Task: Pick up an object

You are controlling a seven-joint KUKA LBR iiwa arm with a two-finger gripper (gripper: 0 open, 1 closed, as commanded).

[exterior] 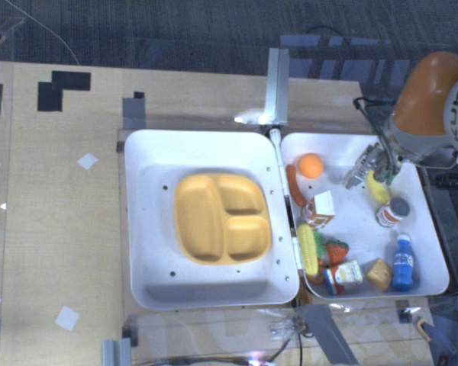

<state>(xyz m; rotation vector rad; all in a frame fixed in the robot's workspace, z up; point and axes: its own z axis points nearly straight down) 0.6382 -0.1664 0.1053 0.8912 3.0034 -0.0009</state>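
Note:
My gripper (372, 172) hangs over the upper right part of the right bin (435, 280), its fingers spread open. A yellow banana-like piece (378, 188) lies just below it, by the right finger and not held. An orange ball (311, 165) and a red sausage (293, 185) lie to the gripper's left. A small carton (319, 208), a corn cob (308, 250) and a red-and-green piece (336, 251) sit lower in the bin. A small can (391, 213), a blue bottle (402, 261), a brown chunk (378, 274) and a labelled tin (349, 275) lie along the right and the front.
The left bin (149, 280) holds a yellow divided tray (220, 218) in its middle. A metal post (278, 90) stands behind the seam between the bins. The arm's orange band (431, 90) rises at the right, above the bin's far corner.

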